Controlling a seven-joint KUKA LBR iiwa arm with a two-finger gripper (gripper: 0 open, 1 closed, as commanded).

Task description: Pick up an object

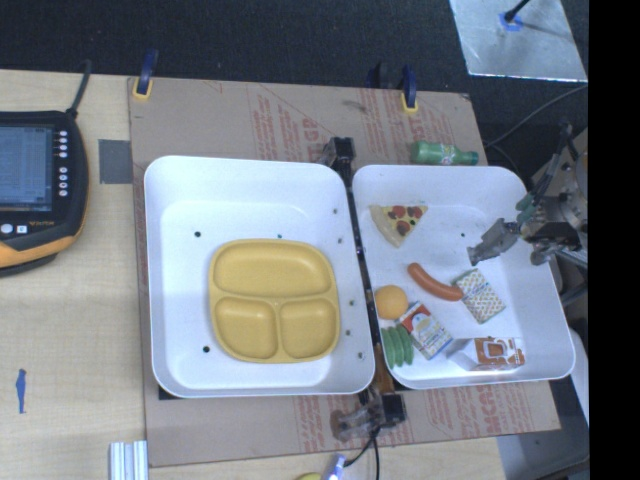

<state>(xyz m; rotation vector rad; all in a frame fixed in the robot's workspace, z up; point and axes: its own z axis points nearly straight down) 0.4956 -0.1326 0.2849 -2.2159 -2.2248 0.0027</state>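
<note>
**Gripper hangs over the right bin, nothing in its fingers**

Right now the grey two-finger gripper [520, 236] sits at the right edge of the right-hand shallow white bin [450, 183], its fingers spread apart with nothing between them. One dark finger [490, 243] points left and down into the bin, poised just above and to the right of the small checked packet [481, 295], though whether it touches the floor is hard to say.

Moving outward: the orange-red sausage [435, 282] lies just left of that packet, near the bin's middle. Up toward the far left corner rests the triangular pizza slice with red toppings [399, 220]. Along the near side, the round orange fruit [391, 301] sits against the left wall, the green vegetable piece [398, 345] just below it, the red-and-white carton [428, 330] beside both, and a flat white-and-red box [493, 352] toward the near right corner.

Over in the left-hand white bin [170, 268], a yellow three-compartment plastic tray [273, 300] lies flat. A green bottle [443, 153] lies on the cardboard behind the right bin.
</note>
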